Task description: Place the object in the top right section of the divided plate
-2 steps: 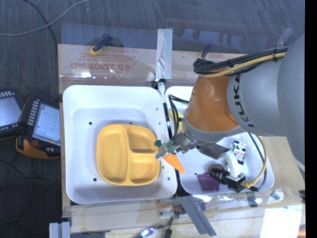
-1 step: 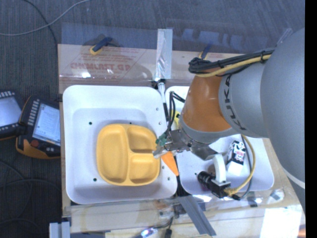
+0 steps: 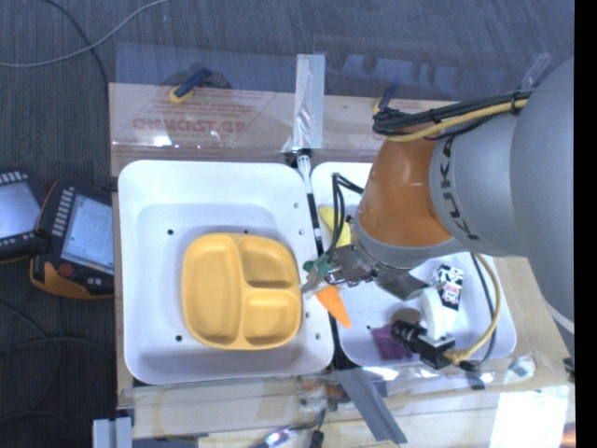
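Looking down at the bench, the nearest thing to me is a purple object [image 3: 384, 342] in the right bin [image 3: 499, 339], well to the right of the plate [image 3: 241, 290]. Just beyond it a white bottle [image 3: 440, 308] with a black-and-white label lies tilted in the same bin. The carrot [image 3: 333, 305], orange and pointing down to the right, sits just right of the plate, over the rims where the two bins meet. Its upper end lies right under the gripper [image 3: 326, 271], but whether the fingers are clamped on it or apart I cannot tell from here. The yellow plate itself rests in the left bin [image 3: 149, 213], its three sections bare; the top right section lies just left of the gripper. The arm [image 3: 466, 185], with its orange band [image 3: 403, 202], looms over the right bin, right of the plate. A yellow item [image 3: 327, 220] peeks out beyond the gripper, above and right of the plate. Far left of the plate a handheld pendant [image 3: 75, 241] lies on the floor.
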Robot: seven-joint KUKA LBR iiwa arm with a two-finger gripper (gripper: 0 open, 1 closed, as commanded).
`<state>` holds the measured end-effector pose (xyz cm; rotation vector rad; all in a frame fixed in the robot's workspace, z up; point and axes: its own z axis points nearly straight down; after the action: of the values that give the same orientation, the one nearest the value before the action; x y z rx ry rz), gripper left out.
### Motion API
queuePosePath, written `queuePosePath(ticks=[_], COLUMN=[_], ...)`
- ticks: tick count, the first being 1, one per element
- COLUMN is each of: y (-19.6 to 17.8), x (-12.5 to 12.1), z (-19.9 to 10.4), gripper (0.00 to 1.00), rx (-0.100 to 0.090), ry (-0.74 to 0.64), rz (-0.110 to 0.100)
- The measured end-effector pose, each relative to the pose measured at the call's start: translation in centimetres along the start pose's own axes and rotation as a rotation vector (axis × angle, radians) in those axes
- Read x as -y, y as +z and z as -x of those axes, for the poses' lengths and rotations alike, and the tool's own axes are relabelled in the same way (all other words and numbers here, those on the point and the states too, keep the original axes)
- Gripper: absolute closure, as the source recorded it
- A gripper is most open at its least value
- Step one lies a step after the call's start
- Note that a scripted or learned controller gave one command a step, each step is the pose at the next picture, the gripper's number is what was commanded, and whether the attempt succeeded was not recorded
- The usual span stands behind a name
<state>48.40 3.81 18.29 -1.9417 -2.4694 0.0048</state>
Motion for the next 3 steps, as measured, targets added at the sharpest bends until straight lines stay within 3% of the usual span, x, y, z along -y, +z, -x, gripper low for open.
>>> queuePosePath(ticks=[1, 2, 3], y=[0.0, 0.0, -0.7], x=[-0.1, 0.3, 0.2], z=[-0.5, 1.0, 0.8], gripper=[1.0, 1.0, 1.0], rx=[-0.003, -0.003, -0.003], ry=[0.183, 0.334, 0.332], rz=[-0.001, -0.001, -0.001])
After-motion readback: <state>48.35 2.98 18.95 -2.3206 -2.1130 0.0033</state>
